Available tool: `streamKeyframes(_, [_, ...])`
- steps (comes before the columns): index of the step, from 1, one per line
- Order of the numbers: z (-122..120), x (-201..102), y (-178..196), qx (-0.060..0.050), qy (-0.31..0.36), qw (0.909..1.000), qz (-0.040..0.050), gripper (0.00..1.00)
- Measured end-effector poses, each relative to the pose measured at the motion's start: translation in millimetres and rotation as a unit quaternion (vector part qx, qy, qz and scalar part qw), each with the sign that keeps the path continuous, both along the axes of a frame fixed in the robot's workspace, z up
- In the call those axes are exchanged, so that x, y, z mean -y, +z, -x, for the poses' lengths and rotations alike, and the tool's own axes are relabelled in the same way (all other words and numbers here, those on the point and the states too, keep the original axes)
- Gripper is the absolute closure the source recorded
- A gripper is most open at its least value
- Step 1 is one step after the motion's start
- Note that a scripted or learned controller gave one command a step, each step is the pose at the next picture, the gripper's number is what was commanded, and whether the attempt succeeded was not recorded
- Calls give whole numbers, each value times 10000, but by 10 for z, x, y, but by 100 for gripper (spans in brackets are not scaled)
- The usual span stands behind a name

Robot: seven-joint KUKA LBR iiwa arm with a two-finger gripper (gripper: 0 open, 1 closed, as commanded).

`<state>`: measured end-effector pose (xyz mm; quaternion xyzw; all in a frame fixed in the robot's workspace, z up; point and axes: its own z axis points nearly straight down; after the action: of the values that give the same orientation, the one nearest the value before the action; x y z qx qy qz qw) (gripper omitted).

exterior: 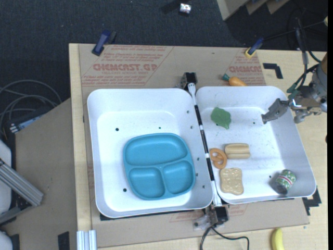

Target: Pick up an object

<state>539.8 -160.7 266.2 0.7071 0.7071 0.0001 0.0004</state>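
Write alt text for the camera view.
A gripper hovers over the right white bin's upper right corner, holding nothing; that bin has a green leaf-shaped toy, hot dog bun, pretzel, toast slice and small can. The left bin holds a blue divided plate.

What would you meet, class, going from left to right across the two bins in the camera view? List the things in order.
Blue divided tray → pretzel → hot dog bun → green-and-white can → gripper, at the right bin's far right edge.
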Motion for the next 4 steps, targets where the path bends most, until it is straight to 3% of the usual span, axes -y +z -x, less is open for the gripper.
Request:
streamKeyframes(1, [38, -506, -1388, -30, 5, 10000, -12, 0])
streamKeyframes(2, [108, -613, -1782, 31, -2, 10000, -4, 0])
streamKeyframes(3, [100, -614, -1681, 47, -5, 10000, 0, 100])
streamKeyframes(4, [103, -615, -1684, 43, -5, 10000, -1, 0])
